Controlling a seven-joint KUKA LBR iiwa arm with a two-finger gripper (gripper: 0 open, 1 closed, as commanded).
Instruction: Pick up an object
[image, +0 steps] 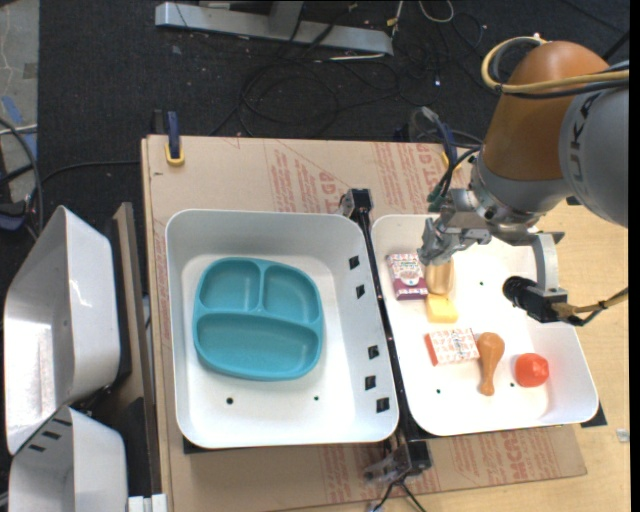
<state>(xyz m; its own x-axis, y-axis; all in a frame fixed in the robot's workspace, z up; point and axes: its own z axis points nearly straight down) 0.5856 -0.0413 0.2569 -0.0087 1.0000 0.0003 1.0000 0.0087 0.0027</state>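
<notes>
Over the right-hand bin (560, 400) we find the gripper (440, 268), lowered at the end of the grey arm (560, 130) that reaches in from the right. We observe a tan block (441, 278) standing upright between its fingers, so we record the fingers as closed against that block; the block's lower end sits at or near the bin floor, and we cannot tell whether it touches. Directly below the gripper, touching or nearly touching the tan block, lies a small yellow block (441, 308). Immediately to the gripper's left lies a small carton (407, 275) with a pink-and-white top and a dark purple edge. Further below the gripper, apart from the yellow block, we note a flat red-and-white packet (452, 346), with a tan drumstick-shaped toy (489, 361) just beside it on its right and a red-orange ball-like item (531, 369) beyond that. Well to the gripper's left, in the other bin (190, 400), rests a teal divided plate (258, 317) with three compartments, all of which we record as holding nothing
</notes>
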